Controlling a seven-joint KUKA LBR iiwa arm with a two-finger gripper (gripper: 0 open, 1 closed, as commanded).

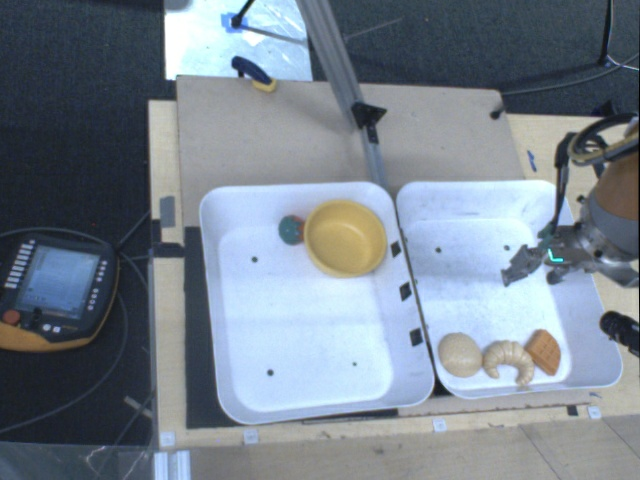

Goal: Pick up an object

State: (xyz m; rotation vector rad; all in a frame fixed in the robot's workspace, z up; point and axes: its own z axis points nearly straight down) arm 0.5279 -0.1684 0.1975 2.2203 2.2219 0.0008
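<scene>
Below, croissant point(511, 359) lengthwise left-right, tips toward bin's point(470, 208) near rim.

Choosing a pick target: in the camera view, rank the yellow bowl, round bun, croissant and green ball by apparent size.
1. Yellow bowl, clearly largest.
2. Round bun and croissant: look alike, so I won't rank them.
3. Green ball, smallest, partly behind the bowl.

Hand point(536, 267) low, fingers apart

Bowl point(345, 238) in left bin point(300, 368) with ball point(291, 230) touching its left, three pastries point(508, 356) along right bin's point(470, 228) front
</scene>
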